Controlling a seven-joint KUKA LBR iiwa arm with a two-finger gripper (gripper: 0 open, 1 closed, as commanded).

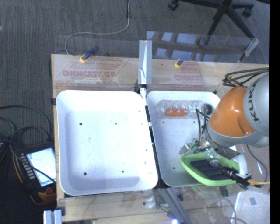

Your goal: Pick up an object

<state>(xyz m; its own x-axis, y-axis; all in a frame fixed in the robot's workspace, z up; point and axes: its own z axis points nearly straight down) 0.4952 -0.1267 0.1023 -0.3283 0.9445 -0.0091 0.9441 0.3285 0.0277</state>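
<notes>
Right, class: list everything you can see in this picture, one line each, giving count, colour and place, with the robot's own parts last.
Bins: two, white, side by side on the bench.
Clear pack: one, see-through with an orange piece inside, far end of the right bin.
Green object: one, light green with a dark middle, near corner of the right bin, under the arm.
Clamps: two, yellow and blue, on the bench's far edge.
Screen: one, lit, orange-cased, on the floor left of the bench.
Chair base: one, black, on the floor beyond the bench.
Arm: one, grey with an orange band, over the right bin.
</notes>
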